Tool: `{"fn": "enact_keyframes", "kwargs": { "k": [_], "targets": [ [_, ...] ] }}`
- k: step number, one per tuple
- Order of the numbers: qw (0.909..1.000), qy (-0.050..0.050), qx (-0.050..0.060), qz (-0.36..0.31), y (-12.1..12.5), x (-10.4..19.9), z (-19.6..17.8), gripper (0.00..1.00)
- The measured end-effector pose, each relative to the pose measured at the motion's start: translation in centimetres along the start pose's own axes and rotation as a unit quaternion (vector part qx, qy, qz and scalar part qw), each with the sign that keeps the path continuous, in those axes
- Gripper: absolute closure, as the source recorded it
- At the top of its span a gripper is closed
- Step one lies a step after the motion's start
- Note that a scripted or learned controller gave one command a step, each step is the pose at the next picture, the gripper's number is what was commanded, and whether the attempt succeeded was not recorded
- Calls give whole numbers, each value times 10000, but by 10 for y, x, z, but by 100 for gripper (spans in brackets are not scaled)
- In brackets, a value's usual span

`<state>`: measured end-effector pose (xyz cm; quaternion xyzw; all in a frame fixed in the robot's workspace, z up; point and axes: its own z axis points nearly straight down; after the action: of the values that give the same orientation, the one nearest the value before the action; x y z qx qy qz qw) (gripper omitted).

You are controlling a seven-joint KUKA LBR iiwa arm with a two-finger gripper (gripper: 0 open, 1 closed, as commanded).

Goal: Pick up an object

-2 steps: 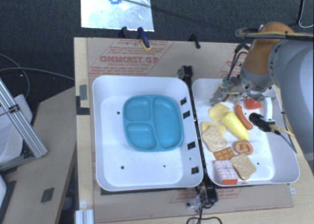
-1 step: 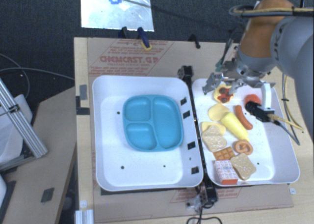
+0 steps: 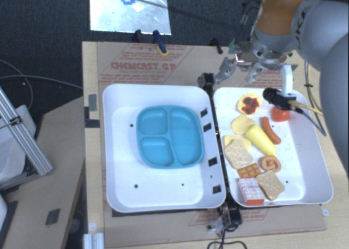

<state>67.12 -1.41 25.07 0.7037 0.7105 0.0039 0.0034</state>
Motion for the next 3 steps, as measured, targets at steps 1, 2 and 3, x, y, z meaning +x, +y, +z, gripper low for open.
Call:
{"fn": "enact_keyframes", "kwargs": {
  "k": [1, 2, 3],
  "targets": [
    [10000, 17, 32, -22, -1, 105, -8, 0],
    [10000, -5, 78, 30, -10, 104, 71, 0],
    [10000, 26, -11, -8, -48, 161, -55, 0]
  ]
}}
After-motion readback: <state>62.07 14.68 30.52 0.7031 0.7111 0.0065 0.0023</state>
